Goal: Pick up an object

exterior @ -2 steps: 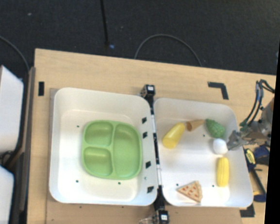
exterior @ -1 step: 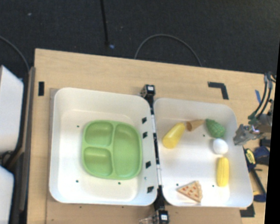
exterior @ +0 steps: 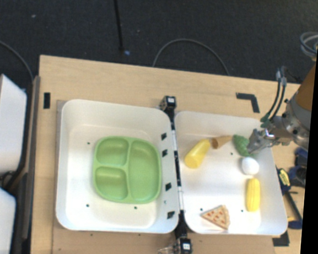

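Note:
The right bin (exterior: 266, 224) holds a yellow cup-like piece (exterior: 196, 153), a small brown cone (exterior: 221, 141), a green leafy toy (exterior: 240, 143), a white egg (exterior: 249, 166), a yellow corn cob (exterior: 252, 194) and a pizza slice (exterior: 216, 216). My gripper (exterior: 259, 141) hangs at the bin's upper right, just right of the green toy and above the egg. Nothing shows between its fingers.
The left bin (exterior: 69, 199) carries a green divided plate (exterior: 127, 168). A black-clipped divider (exterior: 172, 169) separates the two bins. Cables and blue-yellow tools (exterior: 290, 179) lie off the right bin's edge. White boxes (exterior: 3, 138) stand at far left.

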Robot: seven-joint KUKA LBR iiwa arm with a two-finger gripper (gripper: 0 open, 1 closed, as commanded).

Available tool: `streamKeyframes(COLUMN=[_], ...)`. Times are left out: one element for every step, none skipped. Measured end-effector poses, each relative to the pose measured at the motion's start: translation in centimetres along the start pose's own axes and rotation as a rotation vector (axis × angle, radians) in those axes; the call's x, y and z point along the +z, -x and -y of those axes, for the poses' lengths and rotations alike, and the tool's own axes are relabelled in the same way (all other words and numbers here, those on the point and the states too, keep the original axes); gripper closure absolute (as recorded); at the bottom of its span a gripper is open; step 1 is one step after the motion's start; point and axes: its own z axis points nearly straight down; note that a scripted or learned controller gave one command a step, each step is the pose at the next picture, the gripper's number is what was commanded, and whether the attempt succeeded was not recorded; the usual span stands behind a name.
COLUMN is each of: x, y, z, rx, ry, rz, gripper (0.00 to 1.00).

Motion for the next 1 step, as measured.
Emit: streamKeyframes(x=[0.24], y=[-5.88], z=[-2.36], rx=[-0.001], ry=[0.000], rz=[-0.001], gripper=[1.00])
